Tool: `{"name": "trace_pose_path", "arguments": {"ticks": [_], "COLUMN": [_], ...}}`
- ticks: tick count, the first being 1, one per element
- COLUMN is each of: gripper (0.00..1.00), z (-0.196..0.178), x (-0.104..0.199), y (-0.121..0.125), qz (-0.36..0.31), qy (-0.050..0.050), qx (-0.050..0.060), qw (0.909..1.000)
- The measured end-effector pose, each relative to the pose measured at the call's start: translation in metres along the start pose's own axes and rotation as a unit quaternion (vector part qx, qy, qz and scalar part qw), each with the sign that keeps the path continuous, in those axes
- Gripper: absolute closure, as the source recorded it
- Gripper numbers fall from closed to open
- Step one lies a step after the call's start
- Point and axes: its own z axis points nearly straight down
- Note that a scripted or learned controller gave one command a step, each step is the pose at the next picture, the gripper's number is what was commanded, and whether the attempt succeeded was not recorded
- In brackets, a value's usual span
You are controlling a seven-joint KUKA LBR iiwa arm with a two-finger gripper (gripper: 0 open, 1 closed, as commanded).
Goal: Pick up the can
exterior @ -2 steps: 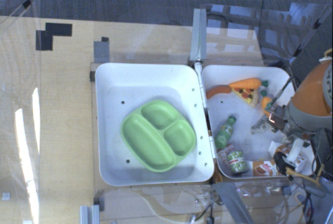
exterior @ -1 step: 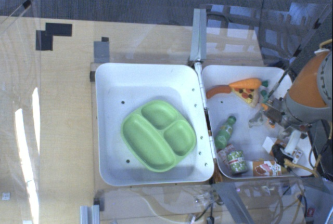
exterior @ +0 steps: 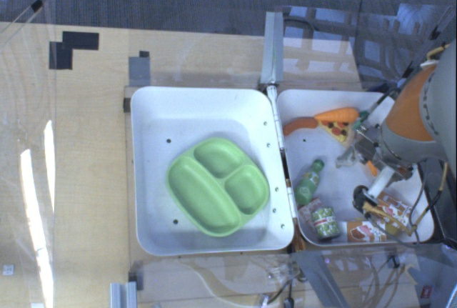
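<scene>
Your can (exterior: 323, 221), a short cylinder with a green printed label, sits in the near left corner of the right bin (exterior: 327, 156). A glossy green bottle (exterior: 309, 182) lies just beyond it, almost touching. To its right are crinkled snack packets (exterior: 370, 230). An orange carrot (exterior: 335, 115) lies at the far side. The gripper (exterior: 355, 149) hangs over the bin's middle, apart from the can; you cannot tell if it is open. The left bin (exterior: 157, 121) holds a green divided plate (exterior: 218, 186).

2 white bins (exterior: 153, 121) (exterior: 335, 174) stand side by side. 1 green plate (exterior: 218, 186) has 3 compartments. Right of the plate lie 1 green bottle (exterior: 309, 182), 1 can (exterior: 323, 221), 1 carrot (exterior: 337, 115), 1 pizza slice (exterior: 335, 131), 1 brownish oblong piece (exterior: 300, 126) and 2 printed packets (exterior: 368, 231) (exterior: 393, 209).
</scene>
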Motion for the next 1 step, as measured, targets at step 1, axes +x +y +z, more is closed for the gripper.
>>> {"name": "trace_pose_path", "arguments": {"ticks": [1], "gripper": [0.0], "z": [-0.0882], "x": [-0.0653], "y": [-0.0042], "qz": [-0.053], "qy": [-0.001], "qx": [0.002], "qw": [0.9986]}}
